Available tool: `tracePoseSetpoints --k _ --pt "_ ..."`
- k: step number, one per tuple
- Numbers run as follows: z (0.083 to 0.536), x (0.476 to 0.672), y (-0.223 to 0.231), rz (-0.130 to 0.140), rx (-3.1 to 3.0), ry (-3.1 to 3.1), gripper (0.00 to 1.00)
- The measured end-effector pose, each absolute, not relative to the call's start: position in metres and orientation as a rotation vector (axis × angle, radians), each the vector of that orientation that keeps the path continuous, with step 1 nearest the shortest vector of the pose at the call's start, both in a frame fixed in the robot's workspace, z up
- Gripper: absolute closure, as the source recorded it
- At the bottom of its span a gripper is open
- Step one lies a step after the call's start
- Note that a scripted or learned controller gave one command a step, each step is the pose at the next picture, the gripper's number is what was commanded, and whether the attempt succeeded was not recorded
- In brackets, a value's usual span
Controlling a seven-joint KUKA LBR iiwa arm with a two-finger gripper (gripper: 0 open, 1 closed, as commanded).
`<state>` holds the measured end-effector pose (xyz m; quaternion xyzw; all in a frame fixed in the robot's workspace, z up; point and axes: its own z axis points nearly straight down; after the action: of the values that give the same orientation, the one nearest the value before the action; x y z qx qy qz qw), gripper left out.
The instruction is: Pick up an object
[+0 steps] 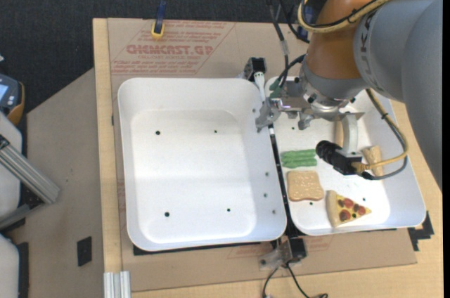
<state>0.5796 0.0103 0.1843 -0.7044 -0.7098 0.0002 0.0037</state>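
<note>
My gripper [285,119] hangs over the far left part of the right bin [404,184], close to the wall shared with the left bin. Its fingers stand apart with nothing between them, so it is open. Just in front of it lies a green bean pod [299,158]. Nearer the front lie a slice of toast [304,185] and a pizza slice [346,209]. A small tan piece [371,157] lies to the right of the pod, partly behind the robot's cable.
The left bin [140,149] stands beside the right one on a cardboard sheet [176,47]. The arm's orange band and grey body cover the far right of the right bin. A blue and yellow clip [159,24] sits at the cardboard's far edge.
</note>
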Motion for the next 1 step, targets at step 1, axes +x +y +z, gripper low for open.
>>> tracePoseSetpoints --k 1 --pt "0.2734 0.5959 0.0537 -0.016 -2.219 -2.233 0.0"
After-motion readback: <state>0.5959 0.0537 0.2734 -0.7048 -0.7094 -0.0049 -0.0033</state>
